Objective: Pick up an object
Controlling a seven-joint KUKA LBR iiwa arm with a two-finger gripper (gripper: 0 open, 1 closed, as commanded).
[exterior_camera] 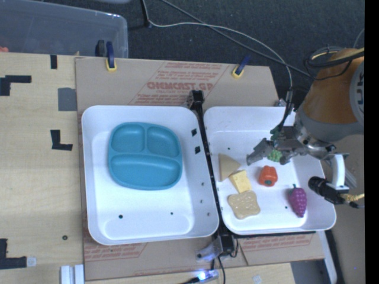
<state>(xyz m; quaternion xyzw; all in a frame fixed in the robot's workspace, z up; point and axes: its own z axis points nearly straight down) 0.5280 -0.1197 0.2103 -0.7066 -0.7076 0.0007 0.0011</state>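
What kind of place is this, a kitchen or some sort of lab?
Probably a robotics lab bench, not a kitchen. A robot arm reaches over two white bins clamped to cardboard, the food looks like toys, and cables trail across the floor.

Robotics lab: clamped cardboard [177, 81] bench w/ white bins [95, 158], cables [207, 22].

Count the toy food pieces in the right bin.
5, maybe more hidden under the gripper: pale wedge, yellow cheese block, tan cracker, red-orange pepper, purple grapes.
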